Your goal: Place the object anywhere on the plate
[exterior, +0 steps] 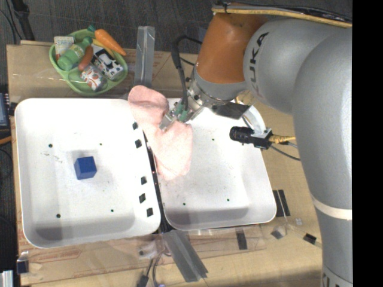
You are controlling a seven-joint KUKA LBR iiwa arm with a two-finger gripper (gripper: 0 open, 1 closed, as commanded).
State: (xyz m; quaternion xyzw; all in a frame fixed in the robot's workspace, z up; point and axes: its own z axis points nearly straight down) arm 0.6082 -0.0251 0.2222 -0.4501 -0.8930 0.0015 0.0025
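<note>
Hanging over the right bin's [251, 211] rear left corner, the tool [173, 117] is clamped on the pink cloth [170, 145], which drapes across the divider. I see no plate; locate it first, then lift until the cloth's tail clears the rims.

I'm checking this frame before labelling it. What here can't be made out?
- Gripper: too small and blurred against the pink cloth to tell open from shut.
- Right bin: its far side is hidden by the arm.
- Green bowl: its contents are too small to identify.
</note>
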